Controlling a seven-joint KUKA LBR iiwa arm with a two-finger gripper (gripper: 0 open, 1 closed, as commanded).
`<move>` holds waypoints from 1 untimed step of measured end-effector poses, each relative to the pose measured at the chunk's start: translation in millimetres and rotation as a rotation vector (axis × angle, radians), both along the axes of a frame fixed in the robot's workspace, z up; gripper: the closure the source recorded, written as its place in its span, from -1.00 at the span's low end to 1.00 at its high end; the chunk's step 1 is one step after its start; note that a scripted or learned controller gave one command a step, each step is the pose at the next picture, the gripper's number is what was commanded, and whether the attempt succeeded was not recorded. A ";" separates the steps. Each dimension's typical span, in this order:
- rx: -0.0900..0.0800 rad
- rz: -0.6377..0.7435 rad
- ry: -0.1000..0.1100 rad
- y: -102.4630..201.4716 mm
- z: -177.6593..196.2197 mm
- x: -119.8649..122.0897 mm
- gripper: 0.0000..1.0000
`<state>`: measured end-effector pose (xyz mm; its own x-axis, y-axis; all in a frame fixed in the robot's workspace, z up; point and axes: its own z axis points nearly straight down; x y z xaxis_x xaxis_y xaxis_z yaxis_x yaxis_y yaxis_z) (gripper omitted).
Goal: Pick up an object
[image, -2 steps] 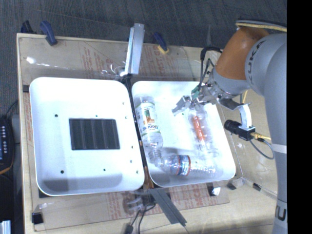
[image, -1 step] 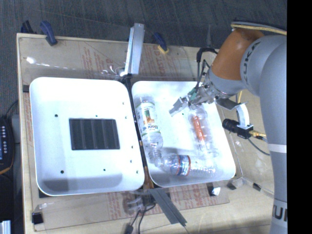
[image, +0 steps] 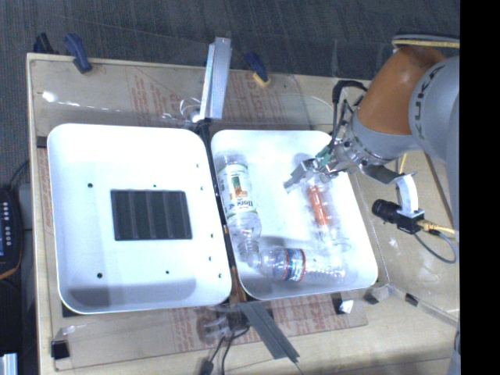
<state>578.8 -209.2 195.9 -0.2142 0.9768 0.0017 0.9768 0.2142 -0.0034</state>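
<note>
Gripper (image: pixel 303 172) hovers over clear orange-labelled bottle (image: pixel 320 208) in right bin (image: pixel 269 143); can't tell its grip state.

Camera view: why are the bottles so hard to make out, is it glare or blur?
Camera view: bright light washes out the right white bin, so the clear plastic bottles blend in and only their labels stand out; the gripper looks soft; the left bin shows a faint shadow at its lower edge.
</note>
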 end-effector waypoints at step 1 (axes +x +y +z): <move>-0.001 0.141 -0.002 1.3 -55.3 36.0 -1.00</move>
